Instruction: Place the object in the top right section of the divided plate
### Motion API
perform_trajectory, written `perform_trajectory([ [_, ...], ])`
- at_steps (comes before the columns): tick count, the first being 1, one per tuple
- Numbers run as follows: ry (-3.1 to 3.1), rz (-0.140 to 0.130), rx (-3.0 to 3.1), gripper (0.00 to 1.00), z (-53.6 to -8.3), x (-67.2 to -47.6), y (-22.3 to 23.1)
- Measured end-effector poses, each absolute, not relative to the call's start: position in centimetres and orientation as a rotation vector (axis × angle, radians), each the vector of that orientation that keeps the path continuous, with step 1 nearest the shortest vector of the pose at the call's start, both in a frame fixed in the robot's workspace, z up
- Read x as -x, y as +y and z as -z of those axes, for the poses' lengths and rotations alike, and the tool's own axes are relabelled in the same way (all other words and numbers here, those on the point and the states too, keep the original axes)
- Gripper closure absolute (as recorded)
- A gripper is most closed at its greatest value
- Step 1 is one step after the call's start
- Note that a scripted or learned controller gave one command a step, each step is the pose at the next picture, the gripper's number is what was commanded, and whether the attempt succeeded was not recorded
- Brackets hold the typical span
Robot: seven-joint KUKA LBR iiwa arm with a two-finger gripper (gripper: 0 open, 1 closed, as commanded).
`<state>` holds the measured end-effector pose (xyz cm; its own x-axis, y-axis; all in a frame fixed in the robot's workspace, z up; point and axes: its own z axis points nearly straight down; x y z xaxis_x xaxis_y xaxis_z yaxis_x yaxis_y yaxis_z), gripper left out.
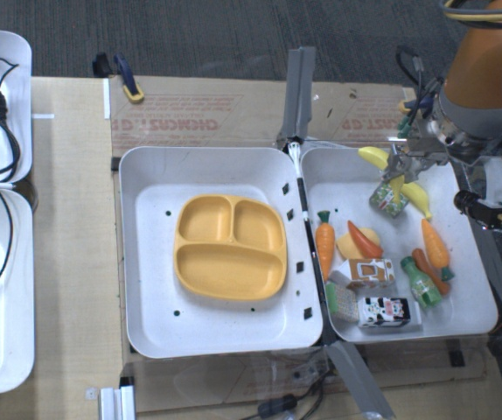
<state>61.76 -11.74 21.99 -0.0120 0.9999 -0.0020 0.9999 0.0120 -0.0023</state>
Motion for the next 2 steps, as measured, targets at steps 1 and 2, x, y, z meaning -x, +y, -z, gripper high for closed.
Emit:
perform_trajectory([
  [1,-2.278,-0.004,2.162,1.0,-19.1,-60.9,-4.9],
  [2,-2.298,-0.005,2.14,1.0,-19.1,-58.2,4.2],
])
